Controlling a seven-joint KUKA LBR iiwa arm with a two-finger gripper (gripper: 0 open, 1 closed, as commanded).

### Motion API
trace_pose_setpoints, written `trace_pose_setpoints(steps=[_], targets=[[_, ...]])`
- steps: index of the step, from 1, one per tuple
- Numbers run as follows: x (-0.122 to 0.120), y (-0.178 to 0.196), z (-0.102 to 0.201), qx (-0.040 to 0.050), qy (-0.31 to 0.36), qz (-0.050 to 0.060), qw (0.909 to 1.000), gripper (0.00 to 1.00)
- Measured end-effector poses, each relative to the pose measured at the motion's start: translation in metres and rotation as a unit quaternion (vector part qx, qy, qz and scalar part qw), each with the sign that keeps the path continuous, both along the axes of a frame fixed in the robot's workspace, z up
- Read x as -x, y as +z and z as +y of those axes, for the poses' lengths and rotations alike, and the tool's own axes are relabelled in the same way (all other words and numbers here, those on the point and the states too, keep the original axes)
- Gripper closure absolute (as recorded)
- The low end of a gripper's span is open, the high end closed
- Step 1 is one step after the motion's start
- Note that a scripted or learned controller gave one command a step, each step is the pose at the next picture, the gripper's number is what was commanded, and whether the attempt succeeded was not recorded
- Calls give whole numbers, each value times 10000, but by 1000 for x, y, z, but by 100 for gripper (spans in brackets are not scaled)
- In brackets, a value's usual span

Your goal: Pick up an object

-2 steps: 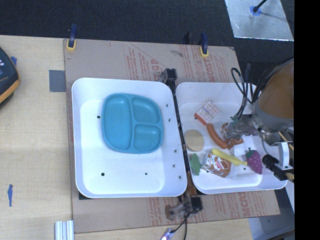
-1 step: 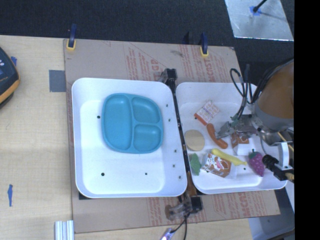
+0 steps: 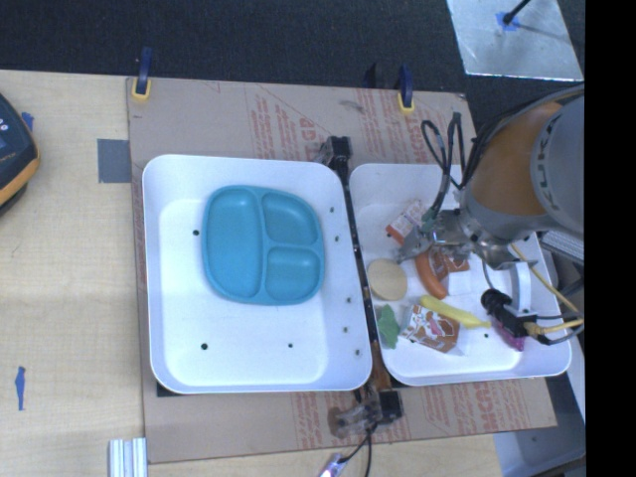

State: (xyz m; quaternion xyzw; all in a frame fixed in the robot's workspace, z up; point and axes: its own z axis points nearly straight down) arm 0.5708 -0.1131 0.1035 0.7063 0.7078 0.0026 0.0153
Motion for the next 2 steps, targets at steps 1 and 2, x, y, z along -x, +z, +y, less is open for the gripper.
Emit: trace_pose_setpoints(steps=[1, 2], targets=[[-54, 0, 15, -38, -2, 27, 10000, 0], [-91, -1, 18, -59, 7, 60, 10000, 0]])
